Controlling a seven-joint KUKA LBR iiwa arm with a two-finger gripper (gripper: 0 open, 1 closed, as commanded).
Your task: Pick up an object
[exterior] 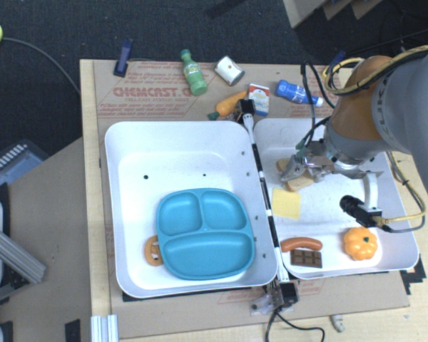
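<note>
Cardboard-topped bench point(157, 91), fingers point(297, 171) low in right bin point(406, 255), spread unclear, tan piece point(298, 183) beneath, cheese slice point(286, 204) beside

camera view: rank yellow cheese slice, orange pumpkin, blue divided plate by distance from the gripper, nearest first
1. yellow cheese slice, right bin, just below the gripper.
2. orange pumpkin, right bin's lower right corner.
3. blue divided plate, left bin.

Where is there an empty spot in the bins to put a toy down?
The left bin has bare floor behind the blue plate. In the right bin, only a patch between the cheese slice and pumpkin is free; the gripper crowds the back.
</note>
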